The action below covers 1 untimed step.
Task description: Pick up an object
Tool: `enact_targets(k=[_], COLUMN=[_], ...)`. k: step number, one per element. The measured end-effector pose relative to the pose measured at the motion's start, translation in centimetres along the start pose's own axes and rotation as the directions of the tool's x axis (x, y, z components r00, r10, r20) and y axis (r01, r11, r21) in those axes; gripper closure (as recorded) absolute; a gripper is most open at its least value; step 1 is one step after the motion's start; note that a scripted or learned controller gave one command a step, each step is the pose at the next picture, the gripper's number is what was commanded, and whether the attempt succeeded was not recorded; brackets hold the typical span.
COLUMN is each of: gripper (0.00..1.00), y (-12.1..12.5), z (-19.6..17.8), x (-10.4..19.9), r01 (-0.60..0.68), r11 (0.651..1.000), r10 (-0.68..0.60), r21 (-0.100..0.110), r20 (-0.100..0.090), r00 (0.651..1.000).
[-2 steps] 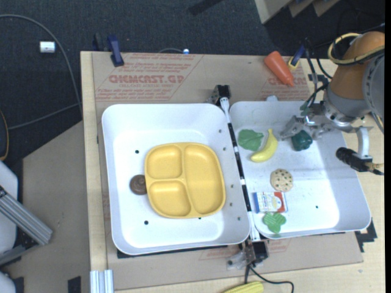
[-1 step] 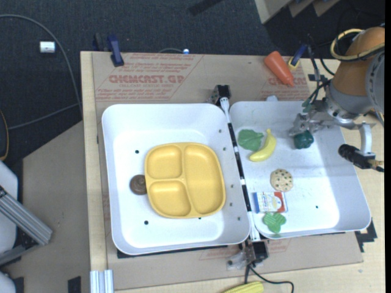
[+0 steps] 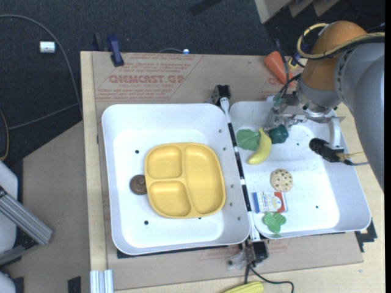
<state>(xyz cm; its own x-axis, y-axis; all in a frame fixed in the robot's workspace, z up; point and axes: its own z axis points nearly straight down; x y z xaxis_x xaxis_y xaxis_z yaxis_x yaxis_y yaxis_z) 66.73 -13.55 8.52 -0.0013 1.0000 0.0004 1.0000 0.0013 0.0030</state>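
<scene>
1. Two shallow white bins are set side by side on a brown bench, the left bin (image 3: 116, 127) and the right bin (image 3: 342, 206) meeting along a dark seam near the middle of the view.
2. A yellow divided tray (image 3: 183, 179) is seen lying flat in the left bin, with three compartments facing up.
3. A small brown round object (image 3: 138, 184) is found touching the tray's left edge, partly tucked under it.
4. A yellow banana (image 3: 261, 149) is laid at a slant in the upper left part of the right bin.
5. A green leafy toy (image 3: 247, 139) is placed just beside the banana, touching its upper left side.
6. A dark teal object (image 3: 279, 134) is seen just to the right of the banana's upper end, directly below the gripper.
7. A round speckled cookie (image 3: 281, 179) is placed near the middle of the right bin, below the banana and apart from it.
8. A small white packet with red and blue print (image 3: 269, 201) is laid below the cookie, and a green object (image 3: 273, 222) is seen at the bin's lower rim, just beneath the packet.
9. The grey arm with its orange band (image 3: 327, 47) is brought in from the right, and the gripper (image 3: 287, 118) is held low over the upper part of the right bin, close above the teal object.
10. Whether the gripper is spread or closed cannot be told, and nothing can be confirmed as held by it.
</scene>
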Motion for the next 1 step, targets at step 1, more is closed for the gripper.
enact_targets(k=[1], gripper=[1.00], y=[-5.34], z=[-10.10], x=[4.81], r01=[0.000], r11=[1.000], r10=[0.000], r21=[0.002], r20=[0.000], r00=[1.000])
